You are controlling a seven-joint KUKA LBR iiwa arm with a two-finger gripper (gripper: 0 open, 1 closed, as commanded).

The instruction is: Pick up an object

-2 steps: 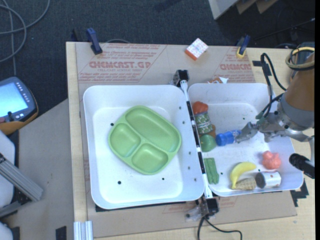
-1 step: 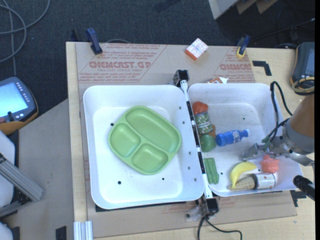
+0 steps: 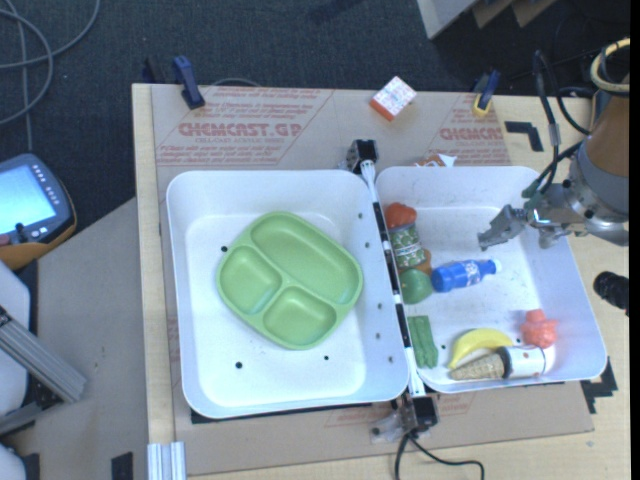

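My gripper (image 3: 512, 228) hangs over the upper right part of the right bin (image 3: 585, 308), on an arm reaching in from the right. Nothing shows in it. Below and left of it lies a blue bottle (image 3: 462, 274), apart from the gripper. Along the bin's left wall sits a red-capped bottle with a green end (image 3: 407, 253). Lower down lie a green bar (image 3: 421, 340), a yellow banana (image 3: 478, 344), a cone-and-white tube item (image 3: 503, 365) and a small red-orange toy (image 3: 538, 328).
The left bin (image 3: 190, 268) holds a green divided plate (image 3: 290, 280). A small orange-and-white cube (image 3: 393, 98) lies on the bench behind the bins. Blue clamps (image 3: 186, 80) grip the board's far edge. Cables hang near the arm at the right.
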